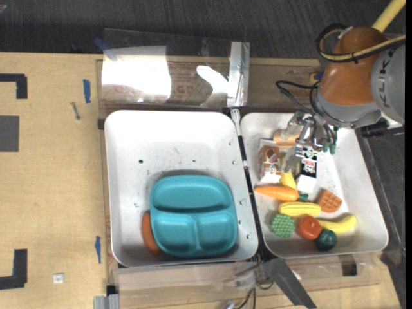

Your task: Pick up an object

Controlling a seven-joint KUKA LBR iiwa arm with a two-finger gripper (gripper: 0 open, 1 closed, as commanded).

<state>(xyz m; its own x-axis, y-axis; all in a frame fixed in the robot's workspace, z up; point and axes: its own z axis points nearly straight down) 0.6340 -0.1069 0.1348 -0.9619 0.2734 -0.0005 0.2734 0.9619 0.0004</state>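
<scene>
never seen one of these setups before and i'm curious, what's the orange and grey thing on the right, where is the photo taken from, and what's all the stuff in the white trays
The orange and grey thing is a robot arm reaching in from the right. At its end is a two-finger gripper, hanging over the back of the right bin. I cannot tell whether its fingers are open or whether it holds anything.

The photo comes from one fixed camera above the bench, looking down at a slant.

The right bin holds small toy foods: a carrot, a corn cob, a banana, a tomato, a waffle piece, a bumpy green piece and a small printed carton. The left bin holds a teal divided tray with something orange tucked under its left edge.
</scene>
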